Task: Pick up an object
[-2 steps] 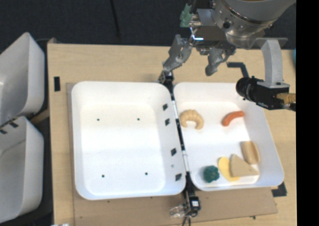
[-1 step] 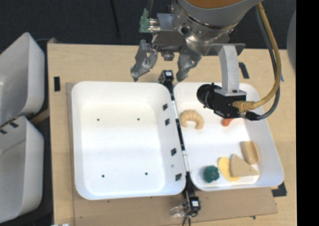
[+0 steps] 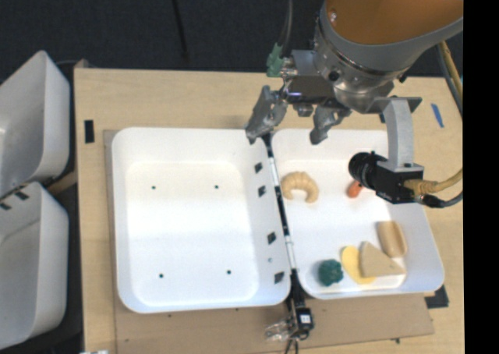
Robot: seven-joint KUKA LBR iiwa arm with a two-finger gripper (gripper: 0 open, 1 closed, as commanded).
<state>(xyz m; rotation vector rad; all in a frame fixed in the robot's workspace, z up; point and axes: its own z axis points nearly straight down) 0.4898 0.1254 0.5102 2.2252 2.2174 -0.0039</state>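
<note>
Just below the spread fingers (image 3: 263, 122) lies the croissant (image 3: 300, 186).

I have one fixed camera, mounted above the bench (image 3: 179, 95) and looking down on it at a slant. The left bin (image 3: 187, 220) fills the centre-left of my frame and the right bin (image 3: 405, 267) the centre-right, both whole and fairly near. The bench's far edge runs across the upper part of the frame, its near edge along the bottom. The arm (image 3: 390, 1) looms large at upper right, close to the lens.
</note>
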